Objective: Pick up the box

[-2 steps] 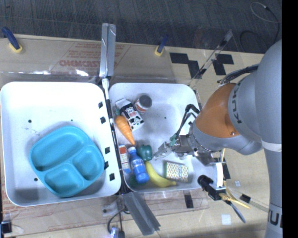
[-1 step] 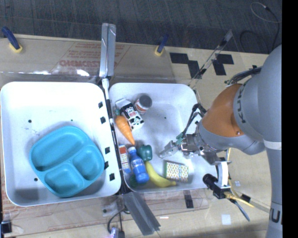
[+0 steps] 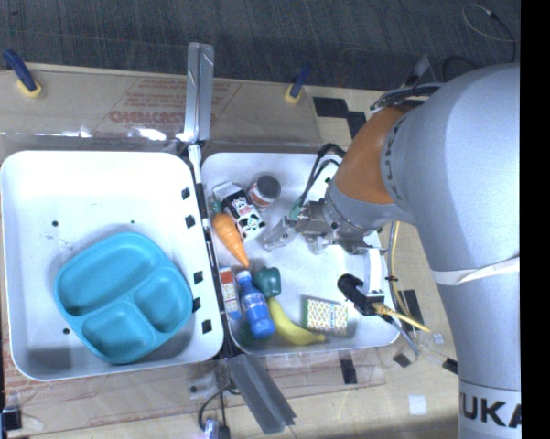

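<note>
While the jaws (image 3: 279,236), state unclear, hover mid-bin, the box (image 3: 327,315) lies near the right bin's (image 3: 284,161) front rim.

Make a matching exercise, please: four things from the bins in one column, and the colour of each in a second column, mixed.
Things:
1. tray
2. carrot
3. banana
4. bottle

Colours:
A. yellow
B. dark blue
C. light blue
D. orange

Pairs: 1-C, 2-D, 3-A, 4-B
</note>
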Robot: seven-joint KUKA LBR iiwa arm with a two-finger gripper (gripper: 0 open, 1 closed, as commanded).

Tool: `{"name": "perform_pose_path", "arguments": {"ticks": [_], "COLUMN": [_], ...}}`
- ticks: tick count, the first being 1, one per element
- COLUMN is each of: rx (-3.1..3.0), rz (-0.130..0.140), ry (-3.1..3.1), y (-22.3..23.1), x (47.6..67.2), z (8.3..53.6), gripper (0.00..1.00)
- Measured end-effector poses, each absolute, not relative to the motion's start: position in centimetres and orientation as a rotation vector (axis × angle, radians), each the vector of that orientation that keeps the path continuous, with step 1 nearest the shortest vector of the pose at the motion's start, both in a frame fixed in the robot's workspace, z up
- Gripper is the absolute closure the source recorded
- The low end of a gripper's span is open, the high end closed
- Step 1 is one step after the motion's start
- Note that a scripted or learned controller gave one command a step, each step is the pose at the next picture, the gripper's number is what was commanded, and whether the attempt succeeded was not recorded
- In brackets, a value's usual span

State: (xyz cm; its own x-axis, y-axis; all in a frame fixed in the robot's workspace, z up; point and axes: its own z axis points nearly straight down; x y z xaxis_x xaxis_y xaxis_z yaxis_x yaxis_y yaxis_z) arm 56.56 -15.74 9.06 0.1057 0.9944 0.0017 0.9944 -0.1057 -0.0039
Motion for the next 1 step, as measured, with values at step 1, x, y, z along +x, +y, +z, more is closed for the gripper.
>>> {"name": "perform_pose_path", "arguments": {"ticks": [1], "rx": [-2.505], "rz": [0.005], "ry": [-1.886], "y": [-20.27], "x": [50.09], "z": [9.01], "gripper": [0.0]}}
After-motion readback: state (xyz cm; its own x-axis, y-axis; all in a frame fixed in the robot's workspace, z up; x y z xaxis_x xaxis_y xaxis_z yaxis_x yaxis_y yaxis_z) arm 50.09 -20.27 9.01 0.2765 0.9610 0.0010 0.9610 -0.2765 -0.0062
